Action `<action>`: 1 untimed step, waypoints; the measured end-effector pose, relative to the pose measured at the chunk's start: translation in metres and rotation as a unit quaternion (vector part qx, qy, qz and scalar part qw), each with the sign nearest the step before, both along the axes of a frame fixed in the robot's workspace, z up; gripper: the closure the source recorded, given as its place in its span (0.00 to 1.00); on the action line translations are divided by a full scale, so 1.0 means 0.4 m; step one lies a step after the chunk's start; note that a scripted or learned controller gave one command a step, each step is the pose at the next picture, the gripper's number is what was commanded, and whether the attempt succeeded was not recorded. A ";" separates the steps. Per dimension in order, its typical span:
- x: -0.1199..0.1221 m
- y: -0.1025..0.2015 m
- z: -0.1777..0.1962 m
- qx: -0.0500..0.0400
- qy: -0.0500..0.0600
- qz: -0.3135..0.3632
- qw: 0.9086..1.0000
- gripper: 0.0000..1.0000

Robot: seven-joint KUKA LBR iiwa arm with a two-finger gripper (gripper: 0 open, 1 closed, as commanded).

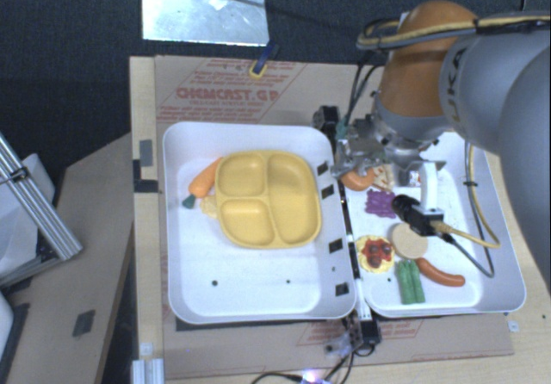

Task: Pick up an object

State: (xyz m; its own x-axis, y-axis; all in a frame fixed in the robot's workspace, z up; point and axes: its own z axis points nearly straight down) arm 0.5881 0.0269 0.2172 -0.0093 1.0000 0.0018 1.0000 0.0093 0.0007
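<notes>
A: Where's your target?

B: Right bin (508, 288), toy food. My claw (379, 169) hangs over the orange piece (357, 177) by the divider; can't tell its state, wrist hides it.

A: Handling?

B: Prob. light, hard plastic, slick. I'd pinch across its narrow middle. Purple grapes (380, 202) lie just beside, so crowded.

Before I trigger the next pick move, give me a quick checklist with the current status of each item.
1. Gripper over the right bin: ok.
2. Finger state: cannot tell.
3. Anything held: cannot tell.
4. Targets lying apart from the arm: ok; sausage, green piece, pizza slice.
5. Purple piece close below the gripper: ok.
6. Left bin: carrot lies against the yellow tray; tight grasp, not ok.
</notes>
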 end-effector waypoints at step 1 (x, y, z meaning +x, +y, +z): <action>-0.013 0.115 -0.006 0.000 0.000 0.000 1.000 1.00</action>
